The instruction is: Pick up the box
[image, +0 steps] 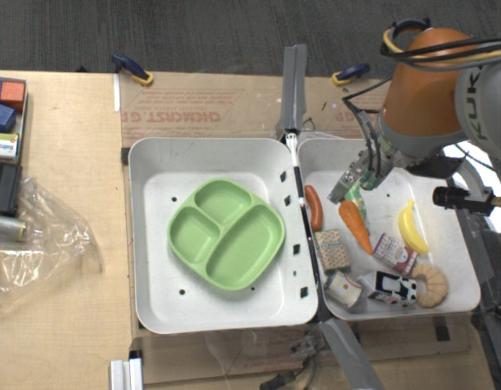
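A small tan patterned box [333, 249] lies in the right bin [466, 242], near its left wall. A pink and white carton [394, 253] lies to the right of it. My gripper [351, 182] hangs over the upper left part of the right bin, just above the green top of an orange carrot [356, 227]. It is up and to the right of the tan box and apart from it. The orange wrist band [425, 80] sits above the bin's far edge.
The right bin also holds a red sausage [314, 206], a banana [411, 227], a white cup [344, 289], a black and white carton [394, 288] and a croissant [433, 285]. A green divided plate [226, 234] lies in the left bin [153, 218].
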Robot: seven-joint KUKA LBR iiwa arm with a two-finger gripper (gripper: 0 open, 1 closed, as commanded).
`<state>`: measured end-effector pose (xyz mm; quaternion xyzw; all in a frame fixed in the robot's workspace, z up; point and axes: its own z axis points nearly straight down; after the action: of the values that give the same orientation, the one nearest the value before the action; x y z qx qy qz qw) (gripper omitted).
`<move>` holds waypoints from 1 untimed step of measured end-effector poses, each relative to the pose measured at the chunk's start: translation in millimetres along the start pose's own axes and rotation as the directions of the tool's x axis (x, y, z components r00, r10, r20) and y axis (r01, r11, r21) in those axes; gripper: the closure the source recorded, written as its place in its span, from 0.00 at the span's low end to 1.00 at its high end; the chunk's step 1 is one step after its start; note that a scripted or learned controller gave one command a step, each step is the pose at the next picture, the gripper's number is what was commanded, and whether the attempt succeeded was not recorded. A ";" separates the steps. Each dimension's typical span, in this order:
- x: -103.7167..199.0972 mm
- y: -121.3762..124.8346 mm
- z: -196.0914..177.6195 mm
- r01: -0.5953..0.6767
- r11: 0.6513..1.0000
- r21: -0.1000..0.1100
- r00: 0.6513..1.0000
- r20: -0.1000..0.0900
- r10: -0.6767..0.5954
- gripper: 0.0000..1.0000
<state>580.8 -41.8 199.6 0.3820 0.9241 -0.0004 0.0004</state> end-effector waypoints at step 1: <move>103.4 78.9 8.8 -0.111 0.994 0.002 0.994 -0.002 0.111 1.00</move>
<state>563.3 87.1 190.7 0.4326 0.9016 -0.0008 -0.0008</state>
